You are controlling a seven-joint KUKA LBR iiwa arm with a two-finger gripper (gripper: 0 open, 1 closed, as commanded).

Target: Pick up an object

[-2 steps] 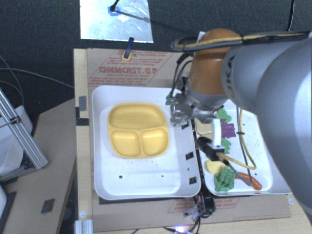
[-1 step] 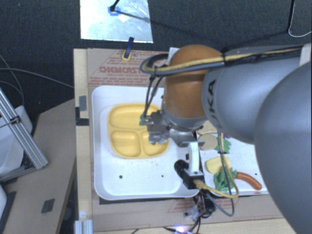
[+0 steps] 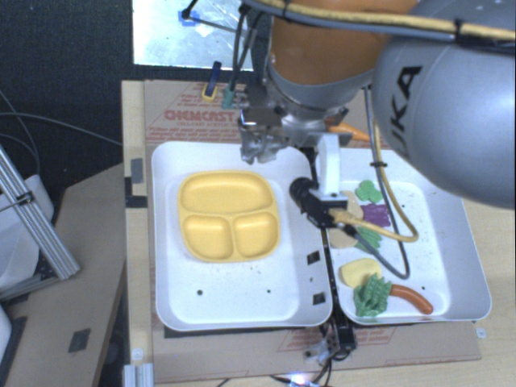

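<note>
The camera view looks down on a tan wooden bench (image 3: 89, 240) carrying two shallow white plastic bins side by side on a sheet of printed brown cardboard (image 3: 181, 113).

The left white bin (image 3: 234, 301) holds a yellow plastic tray with three compartments (image 3: 229, 215), one wide compartment at the far side and two smaller ones nearer the camera. The tray lies flat, toward the far half of this bin, and dark specks dot the bare floor nearer the camera.

The right white bin (image 3: 451, 256) holds a cluster of small toy foods. A purple piece (image 3: 376, 214) lies just beside a light green leafy piece (image 3: 368, 190) near the far side. Nearer the camera, a pale yellow rounded piece (image 3: 358, 271) touches a dark green leafy piece (image 3: 372, 296), and an orange sausage-shaped piece (image 3: 411, 298) lies just beside that green one.

The grey arm with its orange band (image 3: 347, 14) reaches in from the right and covers the upper middle of the view. Its jaws (image 3: 260, 147) hang over the far edge of the left bin, just beyond the yellow tray; whether they are wide or narrow I cannot tell, and nothing shows between them. A black cylindrical fitting (image 3: 305, 192) and a yellowish cable (image 3: 395, 216) hang over the seam between the bins.
</note>
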